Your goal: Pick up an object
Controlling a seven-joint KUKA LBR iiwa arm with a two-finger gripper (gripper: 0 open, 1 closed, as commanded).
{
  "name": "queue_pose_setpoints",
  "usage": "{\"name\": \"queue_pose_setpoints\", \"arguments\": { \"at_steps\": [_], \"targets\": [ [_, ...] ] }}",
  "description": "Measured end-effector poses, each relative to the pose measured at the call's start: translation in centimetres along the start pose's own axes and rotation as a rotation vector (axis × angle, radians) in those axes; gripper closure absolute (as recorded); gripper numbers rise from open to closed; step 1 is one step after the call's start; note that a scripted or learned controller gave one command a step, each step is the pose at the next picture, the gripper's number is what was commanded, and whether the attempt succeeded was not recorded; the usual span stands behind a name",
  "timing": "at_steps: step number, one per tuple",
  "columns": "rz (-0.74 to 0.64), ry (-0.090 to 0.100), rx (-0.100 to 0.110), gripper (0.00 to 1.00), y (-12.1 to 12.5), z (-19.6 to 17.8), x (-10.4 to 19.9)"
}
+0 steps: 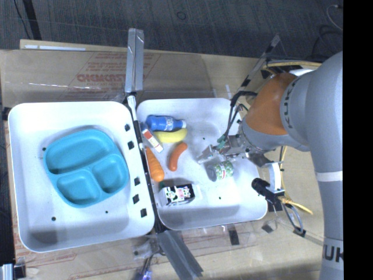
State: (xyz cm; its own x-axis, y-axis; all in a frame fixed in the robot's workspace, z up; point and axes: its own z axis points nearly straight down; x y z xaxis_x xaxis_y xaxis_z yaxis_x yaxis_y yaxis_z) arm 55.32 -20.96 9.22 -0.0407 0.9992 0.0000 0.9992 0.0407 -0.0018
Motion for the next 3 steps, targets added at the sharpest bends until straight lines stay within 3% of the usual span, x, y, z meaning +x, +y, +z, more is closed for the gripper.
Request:
{"name": "queue_pose_setpoints", "arguments": {
  "at_steps": [1,2,3],
  "targets": [
    [-0.015,0.0,-0.002,0.0,-3.9,-0.1,0.2],
    [-0.02,-0.001,-0.003,1.0,-3.8,-1.2,0.1],
    [0.017,0.0,-0.001,1.0,2.3,-9.8,-0.1]
  ]
}}
